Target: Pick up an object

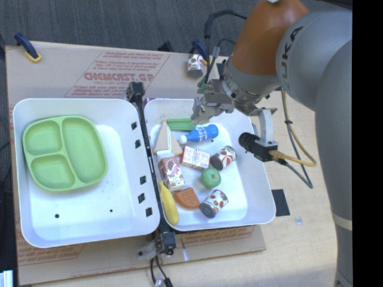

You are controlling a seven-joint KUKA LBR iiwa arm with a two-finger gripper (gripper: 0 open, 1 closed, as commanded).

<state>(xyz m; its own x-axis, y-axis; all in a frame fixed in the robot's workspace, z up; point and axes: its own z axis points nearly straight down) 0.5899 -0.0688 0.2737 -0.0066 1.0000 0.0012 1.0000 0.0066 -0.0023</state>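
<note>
While the arm [299, 46] is reaching in from the right, tool [206, 109] hanging over right bin's [257, 190] far edge, beside blue bottle [202, 134] and green piece [179, 124], finger state hidden, cannot tell.

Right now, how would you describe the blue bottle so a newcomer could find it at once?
Look in the right white bin, the one crowded with toy food. Near its far end, just below the gripper, lies the blue bottle on its side, beside a flat green piece. It is the only blue item there, white-capped.

Arm [299, 52] reaching in from right, wrist bent down, gripper [206, 109] low.
</note>
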